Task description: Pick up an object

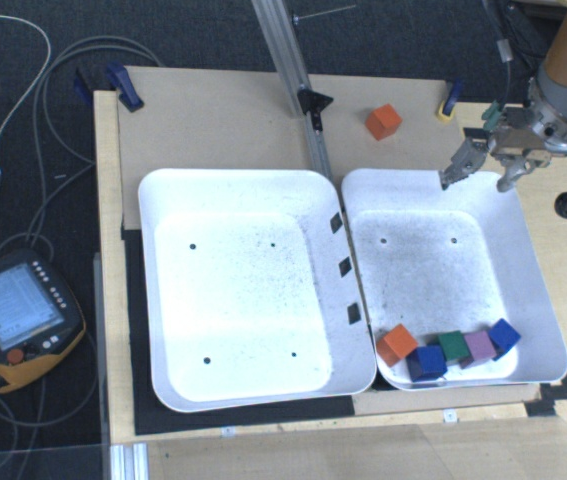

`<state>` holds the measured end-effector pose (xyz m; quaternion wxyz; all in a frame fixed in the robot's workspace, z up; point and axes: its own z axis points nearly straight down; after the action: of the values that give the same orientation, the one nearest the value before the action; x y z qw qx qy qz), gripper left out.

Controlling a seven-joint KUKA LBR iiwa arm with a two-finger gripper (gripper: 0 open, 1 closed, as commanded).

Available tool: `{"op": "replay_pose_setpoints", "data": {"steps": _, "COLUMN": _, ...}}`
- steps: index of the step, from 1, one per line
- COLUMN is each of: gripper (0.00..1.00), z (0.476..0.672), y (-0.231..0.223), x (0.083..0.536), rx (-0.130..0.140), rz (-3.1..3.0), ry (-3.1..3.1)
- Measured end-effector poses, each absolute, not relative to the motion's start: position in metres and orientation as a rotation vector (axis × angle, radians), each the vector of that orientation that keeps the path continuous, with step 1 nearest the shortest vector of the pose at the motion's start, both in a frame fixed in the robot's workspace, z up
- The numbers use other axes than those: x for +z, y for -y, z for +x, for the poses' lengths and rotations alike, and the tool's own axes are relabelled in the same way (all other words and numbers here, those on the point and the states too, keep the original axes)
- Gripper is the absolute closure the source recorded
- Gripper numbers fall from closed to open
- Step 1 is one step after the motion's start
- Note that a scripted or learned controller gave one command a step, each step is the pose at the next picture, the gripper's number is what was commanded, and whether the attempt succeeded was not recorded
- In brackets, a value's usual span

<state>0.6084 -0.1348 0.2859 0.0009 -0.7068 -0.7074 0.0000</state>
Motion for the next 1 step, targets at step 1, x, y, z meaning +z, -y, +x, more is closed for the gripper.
{"op": "replay_pose_setpoints", "data": {"steps": 1, "gripper": 1.0, "z": 0.6092, "y": 0.1344, "x": 0.2974, "rx": -0.004, "rz": -2.22, "ry": 2.225}}
